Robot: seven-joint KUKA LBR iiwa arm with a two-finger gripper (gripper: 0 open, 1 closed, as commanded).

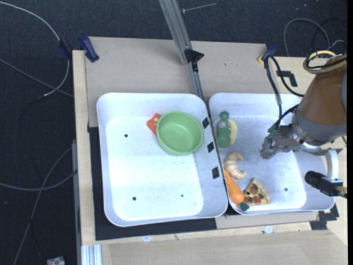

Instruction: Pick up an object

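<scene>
- We see our end effector (271,147) over the bare floor of the right bin (287,106), near its middle and to the right of the toy food; we cannot tell whether it is open or closed, and nothing shows in its grip.
- The nearest candidates lie along the right bin's left side: a green bottle (223,130) resting against a yellow piece (233,130), a pale croissant (236,165) below them, then an orange carrot (234,189) and a pizza slice (256,192) at the near edge.
- We judge all of these to be light, stiff plastic toys, smooth and likely to slip.
- The croissant looks the best pick: apart from its neighbours, and we would close across its narrow middle.
- The carrot hugs the bin wall, and the flat pizza slice offers little height to pinch.
- The green bowl (179,132) in the left bin (124,164) half covers a red piece (153,123); only its thin rim could be taken.
</scene>
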